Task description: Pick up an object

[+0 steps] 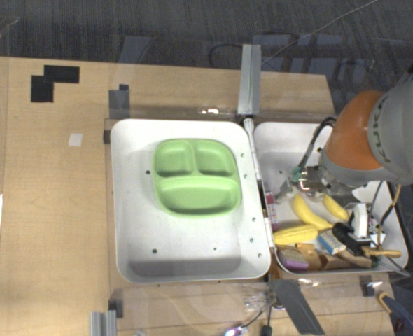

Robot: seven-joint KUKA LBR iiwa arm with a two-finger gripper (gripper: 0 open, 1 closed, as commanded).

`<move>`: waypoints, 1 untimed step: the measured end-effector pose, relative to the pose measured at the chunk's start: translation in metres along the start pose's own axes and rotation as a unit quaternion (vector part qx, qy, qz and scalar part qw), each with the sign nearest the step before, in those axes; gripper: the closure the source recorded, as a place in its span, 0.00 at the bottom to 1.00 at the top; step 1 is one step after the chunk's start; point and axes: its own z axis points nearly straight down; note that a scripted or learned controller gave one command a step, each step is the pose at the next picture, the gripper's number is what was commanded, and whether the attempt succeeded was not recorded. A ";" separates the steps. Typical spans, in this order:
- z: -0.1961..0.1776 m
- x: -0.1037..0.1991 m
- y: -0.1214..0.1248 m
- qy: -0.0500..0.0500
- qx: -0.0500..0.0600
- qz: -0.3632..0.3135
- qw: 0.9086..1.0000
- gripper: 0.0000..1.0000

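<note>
The gripper (301,182) hangs just above the banana (310,214), whose long axis runs down-right; jaws' state: cannot tell.

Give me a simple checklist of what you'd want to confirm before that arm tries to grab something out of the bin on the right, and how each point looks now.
1. Something to pick: ok. Bananas, an ear of corn and smaller items lie in the right bin.
2. Arm over the right bin: ok. The wrist with its orange band sits above it.
3. Gripper position: ok, it is down near the upper banana.
4. Fingers open or shut: cannot tell, the wrist hides them.
5. Anything already held: cannot tell.
6. Target standing free: not ok. The items are heaped together at the near end.
7. Left bin: ok, it holds a green divided plate, away from the arm.
</note>
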 end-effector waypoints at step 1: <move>-0.012 0.003 0.003 0.002 -0.003 0.000 1.000 1.00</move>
